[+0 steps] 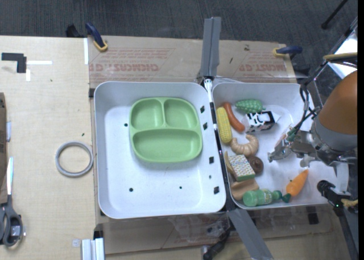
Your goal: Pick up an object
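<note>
The right bin (pixel 273 87) holds several toy foods. A yellow corn cob (pixel 224 125) and a red sausage (pixel 233 116) lie along its left wall. A green bumpy vegetable (pixel 249 106) and a black-and-white cow toy (pixel 260 119) lie toward the back. In the middle are a croissant (pixel 244 146) and a sandwich block (pixel 242 168). A green bottle (pixel 259 197) and an orange carrot (pixel 296 185) lie at the front. My gripper (pixel 282 152) hangs low over bare bin floor, right of the croissant and above the carrot, with nothing seen in it.
The left bin (pixel 114 185) holds a green divided plate (pixel 166 128). A tape ring (pixel 74 158) and scissors (pixel 10 222) lie on the bench to the left. Blue-and-yellow clamps (pixel 96 37) hold the cardboard at the back. The arm covers the right bin's right side.
</note>
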{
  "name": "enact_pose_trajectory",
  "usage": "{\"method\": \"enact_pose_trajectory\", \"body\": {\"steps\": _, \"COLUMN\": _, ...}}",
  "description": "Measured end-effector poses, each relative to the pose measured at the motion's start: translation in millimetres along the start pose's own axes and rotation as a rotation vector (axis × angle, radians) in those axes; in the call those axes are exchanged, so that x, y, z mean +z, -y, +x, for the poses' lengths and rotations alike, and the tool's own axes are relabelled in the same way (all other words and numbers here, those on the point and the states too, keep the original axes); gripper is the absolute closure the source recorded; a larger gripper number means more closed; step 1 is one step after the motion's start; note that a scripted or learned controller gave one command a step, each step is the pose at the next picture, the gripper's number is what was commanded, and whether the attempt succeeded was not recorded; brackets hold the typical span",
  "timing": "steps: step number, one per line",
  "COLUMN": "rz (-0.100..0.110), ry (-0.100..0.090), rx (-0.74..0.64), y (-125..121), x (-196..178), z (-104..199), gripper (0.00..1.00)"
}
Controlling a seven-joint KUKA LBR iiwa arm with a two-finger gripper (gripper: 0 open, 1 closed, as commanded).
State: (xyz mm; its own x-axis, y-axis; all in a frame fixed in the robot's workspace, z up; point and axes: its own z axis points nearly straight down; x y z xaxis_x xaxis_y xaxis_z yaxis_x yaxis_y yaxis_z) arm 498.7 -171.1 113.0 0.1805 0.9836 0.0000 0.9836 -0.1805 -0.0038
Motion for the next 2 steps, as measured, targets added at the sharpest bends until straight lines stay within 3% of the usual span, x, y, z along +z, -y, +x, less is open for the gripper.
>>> {"method": "enact_pose_trajectory", "body": {"steps": 1, "rz": -0.001, "ry": 0.001, "rx": 0.438, "y": -3, "x": -2, "z": 9, "gripper": 0.00}}
{"method": "enact_pose_trajectory", "body": {"steps": 2, "rz": 0.000, "ry": 0.000, "rx": 0.017, "y": -4, "x": -2, "z": 67, "gripper": 0.00}}
